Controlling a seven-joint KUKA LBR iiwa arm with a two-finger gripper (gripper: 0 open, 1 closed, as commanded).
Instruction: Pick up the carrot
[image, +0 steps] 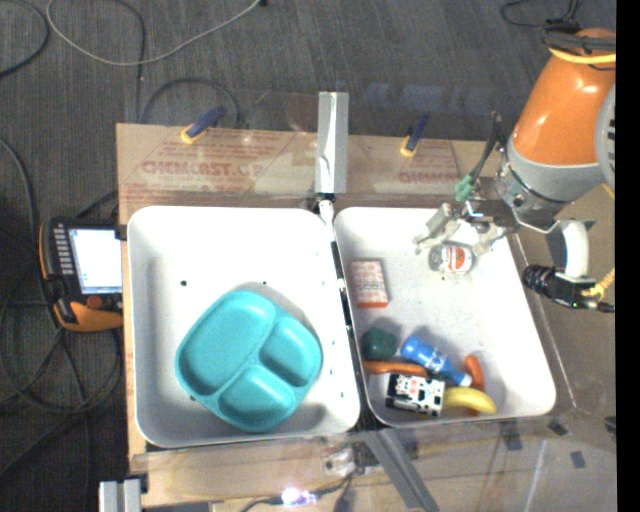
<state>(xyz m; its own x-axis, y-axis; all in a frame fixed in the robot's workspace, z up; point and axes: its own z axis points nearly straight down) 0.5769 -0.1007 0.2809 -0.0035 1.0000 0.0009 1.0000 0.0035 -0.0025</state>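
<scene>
One gripper (455, 225) hangs at the far end of the right bin (500, 300); whether it is released or clenched I cannot tell. The carrot (392, 368) lies well toward the near-left of it, its long axis running left-right, among other items.

Two shallow white bins: left bin (150, 300), right bin (520, 330). Left bin contents: one turquoise sectioned plate (250, 360). Right bin contents: one small red-and-white carton (369, 282), one red-and-white can (453, 259), one dark green round item (378, 343), one blue bottle (432, 360), one carrot (392, 368), one black-and-white box (414, 392), one yellow banana (468, 400), one small orange-red piece (474, 371)
</scene>
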